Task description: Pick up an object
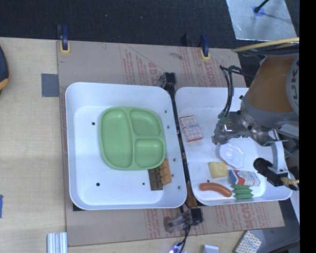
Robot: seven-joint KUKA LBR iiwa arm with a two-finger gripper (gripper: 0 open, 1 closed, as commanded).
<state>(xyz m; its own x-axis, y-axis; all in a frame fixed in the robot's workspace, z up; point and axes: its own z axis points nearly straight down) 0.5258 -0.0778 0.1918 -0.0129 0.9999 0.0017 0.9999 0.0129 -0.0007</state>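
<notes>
My gripper hangs over the middle of the right bin, under the grey wrist with its orange band. Just below it lies a clear plastic cup. To its left a small pink-and-white packet rests near the bin's left wall. Along the front of that bin lie a yellow cheese wedge, a red sausage, a small carton and a green vegetable piece. Nothing shows held in the gripper.
The left bin holds a green divided plate and a brown waffle-like block at its front right. A black clamp sits between the bins at the back. Black fittings of the arm overhang the right bin's front right corner.
</notes>
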